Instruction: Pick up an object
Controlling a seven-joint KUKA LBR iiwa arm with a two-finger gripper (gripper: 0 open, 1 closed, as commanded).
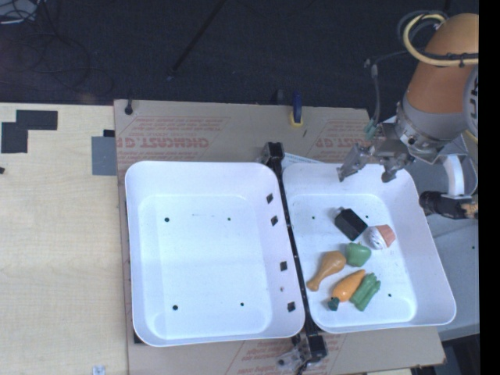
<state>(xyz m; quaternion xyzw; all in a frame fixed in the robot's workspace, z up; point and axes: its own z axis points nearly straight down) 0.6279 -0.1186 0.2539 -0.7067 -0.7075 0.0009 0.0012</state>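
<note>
Nearest to the camera, in the right bin (437, 303), lay a green ridged toy (366, 292) touching an orange carrot toy (347, 287). Just beyond them were a tan drumstick toy (327, 268) and a small green piece (358, 254). A little farther lay a red and white piece (380, 237) and a black block (351, 223). The left bin (141, 248) stood beside it on the tabletop (55, 233). At the far rim of the right bin, the pincer (373, 166) hovered above the toys with its fingers spread apart, gripping nothing.
</note>
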